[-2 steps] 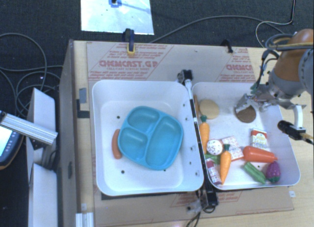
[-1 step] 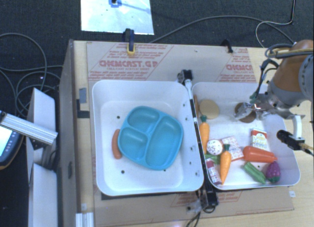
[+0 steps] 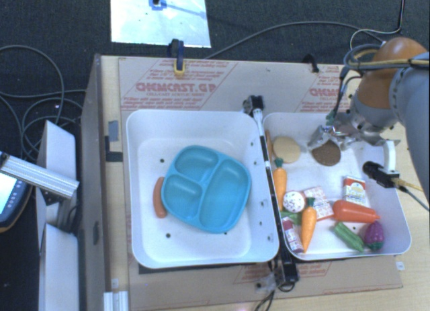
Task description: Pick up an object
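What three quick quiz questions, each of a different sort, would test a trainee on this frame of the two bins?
1. True or false: the blue divided plate lies in the left bin.
2. Multiple choice: what lies right beside the plate's left edge? A) a hot dog sausage B) a purple eggplant C) a milk carton
3. Fill in: the gripper hangs over the ___ bin, close to a brown round disc and a tan cookie-like disc.

Key: 1 true; 2 A; 3 right. The right bin also holds carrots and other toy food.
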Robot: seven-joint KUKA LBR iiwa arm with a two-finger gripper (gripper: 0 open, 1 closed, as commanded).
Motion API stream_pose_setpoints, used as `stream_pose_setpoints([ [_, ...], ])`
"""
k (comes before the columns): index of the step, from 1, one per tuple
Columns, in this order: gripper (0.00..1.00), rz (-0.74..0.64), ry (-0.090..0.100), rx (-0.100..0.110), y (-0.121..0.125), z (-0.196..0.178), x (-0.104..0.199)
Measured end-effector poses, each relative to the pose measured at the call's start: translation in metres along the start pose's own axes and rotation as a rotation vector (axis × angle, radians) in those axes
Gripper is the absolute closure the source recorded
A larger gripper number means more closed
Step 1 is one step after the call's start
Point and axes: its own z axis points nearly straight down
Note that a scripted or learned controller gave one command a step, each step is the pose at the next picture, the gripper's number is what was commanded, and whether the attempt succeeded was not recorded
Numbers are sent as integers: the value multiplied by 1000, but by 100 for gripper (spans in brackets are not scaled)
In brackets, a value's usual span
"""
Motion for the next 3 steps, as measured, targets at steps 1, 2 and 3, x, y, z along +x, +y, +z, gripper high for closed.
stream_pose_setpoints([
  [1, 0, 3, -1, 2, -17, 1, -4],
  [2, 100, 1, -1, -1, -16, -11, -4],
  [3, 100, 1, 2, 2, -62, -69, 72],
])
